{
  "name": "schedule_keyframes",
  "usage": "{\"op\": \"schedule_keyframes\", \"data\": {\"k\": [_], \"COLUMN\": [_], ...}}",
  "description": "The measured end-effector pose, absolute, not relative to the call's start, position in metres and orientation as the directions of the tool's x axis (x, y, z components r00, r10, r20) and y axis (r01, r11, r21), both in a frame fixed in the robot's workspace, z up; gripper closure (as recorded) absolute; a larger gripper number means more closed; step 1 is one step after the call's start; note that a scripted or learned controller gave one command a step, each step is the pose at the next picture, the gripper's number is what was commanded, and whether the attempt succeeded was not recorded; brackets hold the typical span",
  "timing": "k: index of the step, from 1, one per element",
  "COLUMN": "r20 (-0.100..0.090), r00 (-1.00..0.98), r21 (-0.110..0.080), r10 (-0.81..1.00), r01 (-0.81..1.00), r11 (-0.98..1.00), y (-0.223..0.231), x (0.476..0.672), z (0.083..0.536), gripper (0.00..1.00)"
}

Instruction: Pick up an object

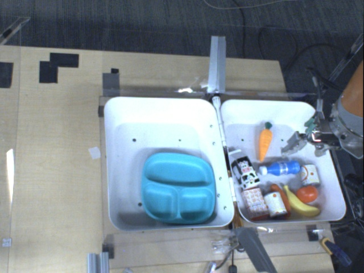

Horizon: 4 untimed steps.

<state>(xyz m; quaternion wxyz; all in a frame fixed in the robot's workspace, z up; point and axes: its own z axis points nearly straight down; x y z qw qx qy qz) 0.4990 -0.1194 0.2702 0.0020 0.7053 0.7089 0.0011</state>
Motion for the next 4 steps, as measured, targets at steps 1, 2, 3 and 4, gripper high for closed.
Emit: {"op": "schedule_keyframes", "data": {"k": [1, 2, 3, 4], "r20": [0.001, 0.000, -0.001, 0.001], "r00": [0.218, 0.147, 0.111, 0.108], "r21": [0.001, 0.005, 0.014, 0.019], "r10": [0.976, 0.989, 0.994, 0.994], "r01": [0.976, 0.989, 0.994, 0.994], "r11": [-0.218, -0.147, -0.111, -0.108], "y": [-0.125, -0.113, -0.159, -0.157], "x": [0.545, 0.497, 0.577, 0.579], "z": [0.161, 0.114, 0.089, 0.101], "gripper": [0.00, 0.00, 0.00, 1.00]}}
